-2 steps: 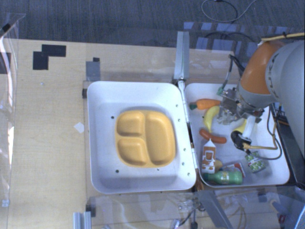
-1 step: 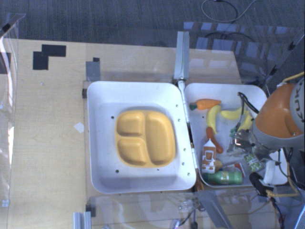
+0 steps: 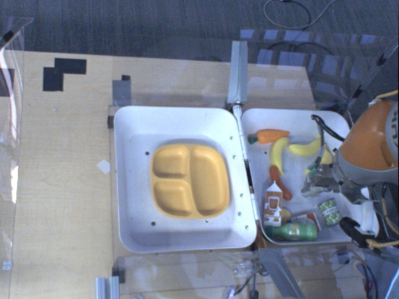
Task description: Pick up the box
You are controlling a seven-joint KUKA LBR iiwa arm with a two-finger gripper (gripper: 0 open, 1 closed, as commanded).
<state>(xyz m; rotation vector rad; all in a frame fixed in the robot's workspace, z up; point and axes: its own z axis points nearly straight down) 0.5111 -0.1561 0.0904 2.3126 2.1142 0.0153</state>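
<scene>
The box (image 3: 272, 205) is a small white and orange carton standing near the front left of the right bin (image 3: 336, 122). My gripper (image 3: 317, 183) hangs low over the middle of that bin, to the right of the box and clearly apart from it. Nothing can be seen held in it. The arm's orange band (image 3: 371, 143) covers the bin's right side.
Around the box lie a red sausage (image 3: 281, 183), two yellow bananas (image 3: 278, 154) (image 3: 307, 147), a carrot (image 3: 272, 136), a green bottle (image 3: 293, 231) and a green can (image 3: 330, 212). The left bin (image 3: 131, 167) holds a yellow divided plate (image 3: 189, 180).
</scene>
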